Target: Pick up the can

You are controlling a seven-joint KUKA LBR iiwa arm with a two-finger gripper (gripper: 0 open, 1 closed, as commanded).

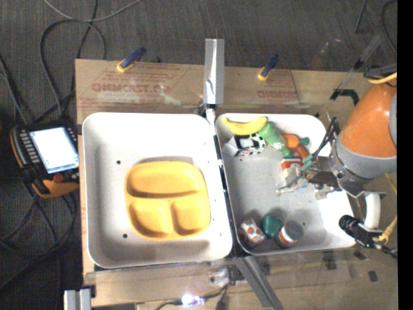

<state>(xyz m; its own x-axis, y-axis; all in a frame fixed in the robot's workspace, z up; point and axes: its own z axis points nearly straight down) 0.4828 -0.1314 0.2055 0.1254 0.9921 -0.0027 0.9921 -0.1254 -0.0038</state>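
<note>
One camera sits high above the table (187, 82), looking down at a slant; the arm (368, 134) enters from 3 o'clock.

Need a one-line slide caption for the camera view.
Gripper hovers in the right bin; the can lies near its front edge.

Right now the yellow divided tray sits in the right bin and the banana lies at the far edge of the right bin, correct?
Not quite. The camera view shows the yellow divided tray in the left bin, not the right one. The rest holds: the banana lies at the far edge of the right bin.
</note>
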